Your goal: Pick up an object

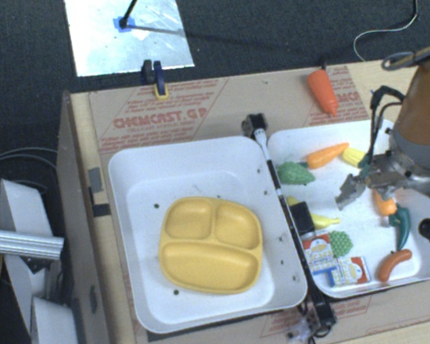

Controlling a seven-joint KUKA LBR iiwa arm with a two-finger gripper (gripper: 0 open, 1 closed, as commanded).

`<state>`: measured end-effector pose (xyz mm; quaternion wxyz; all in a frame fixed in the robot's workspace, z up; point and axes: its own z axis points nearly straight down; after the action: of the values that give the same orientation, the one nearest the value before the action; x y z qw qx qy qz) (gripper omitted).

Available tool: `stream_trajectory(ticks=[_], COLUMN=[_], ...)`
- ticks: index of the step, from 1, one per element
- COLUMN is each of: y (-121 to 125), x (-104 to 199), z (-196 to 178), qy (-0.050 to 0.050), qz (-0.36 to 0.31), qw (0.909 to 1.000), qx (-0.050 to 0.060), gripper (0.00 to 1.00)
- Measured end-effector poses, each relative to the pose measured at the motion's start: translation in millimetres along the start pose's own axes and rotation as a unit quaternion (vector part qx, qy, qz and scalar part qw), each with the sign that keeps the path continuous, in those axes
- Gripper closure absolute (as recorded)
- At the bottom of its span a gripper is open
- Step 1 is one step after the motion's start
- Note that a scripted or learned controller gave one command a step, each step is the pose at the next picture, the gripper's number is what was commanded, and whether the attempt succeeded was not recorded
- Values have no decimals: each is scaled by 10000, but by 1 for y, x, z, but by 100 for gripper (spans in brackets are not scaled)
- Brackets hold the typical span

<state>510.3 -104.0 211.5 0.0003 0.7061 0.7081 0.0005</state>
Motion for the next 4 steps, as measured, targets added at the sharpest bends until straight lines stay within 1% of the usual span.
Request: stream_trajectory(ticks=[1, 2, 3, 4], y=[-24, 52, 155, 154], x=[0, 15, -47, -47], z=[126, 120, 127, 117], qy=[-1, -1, 23, 14], qz=[9, -2, -1, -24], qw=[10000, 10000, 9999, 9999], qx=[0, -10, 115, 121], gripper=[0, 0, 0, 100])
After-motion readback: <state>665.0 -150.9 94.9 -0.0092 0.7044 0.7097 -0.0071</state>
